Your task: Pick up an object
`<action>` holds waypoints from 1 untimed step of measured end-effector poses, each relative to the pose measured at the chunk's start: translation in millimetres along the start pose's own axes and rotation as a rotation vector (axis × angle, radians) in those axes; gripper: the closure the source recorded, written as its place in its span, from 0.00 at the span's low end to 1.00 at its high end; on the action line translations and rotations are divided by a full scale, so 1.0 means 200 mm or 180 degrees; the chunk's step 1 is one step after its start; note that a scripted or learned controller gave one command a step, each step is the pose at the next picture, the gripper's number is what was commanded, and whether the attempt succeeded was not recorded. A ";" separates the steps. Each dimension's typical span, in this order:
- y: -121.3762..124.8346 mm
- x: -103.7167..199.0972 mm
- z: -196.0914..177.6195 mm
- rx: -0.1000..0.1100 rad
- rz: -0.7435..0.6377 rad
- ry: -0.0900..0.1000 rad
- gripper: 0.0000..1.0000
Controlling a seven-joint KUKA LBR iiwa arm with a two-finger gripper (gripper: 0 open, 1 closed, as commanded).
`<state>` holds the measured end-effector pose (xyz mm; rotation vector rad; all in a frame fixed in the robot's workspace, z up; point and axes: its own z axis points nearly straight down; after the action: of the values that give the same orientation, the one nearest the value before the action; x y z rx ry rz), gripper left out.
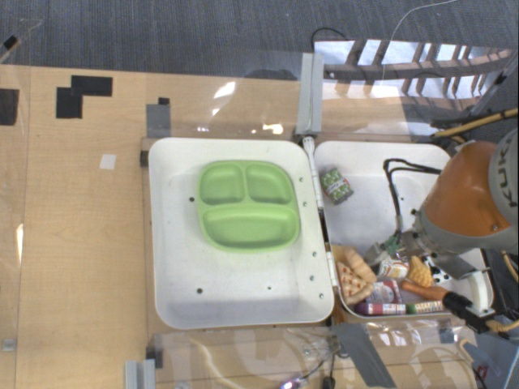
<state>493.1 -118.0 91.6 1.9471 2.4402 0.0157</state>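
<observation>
Reaching in from the right, gripper (395, 256) low over the right bin's (365, 217) near corner, amid a clutter of small objects (389, 286); impossible to tell its grip from above; pizza-slice toy (354, 275) just left and nearer, carrot (423, 291) just right, small green packet (335, 185) farther left and beyond; green divided plate (247, 205) well left, in the left bin (174, 241).
</observation>
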 end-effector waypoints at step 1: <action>0.02 0.01 -0.05 -0.0016 -0.0019 0.0008 1.00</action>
<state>495.8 -114.4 102.3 1.9390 2.4449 0.0244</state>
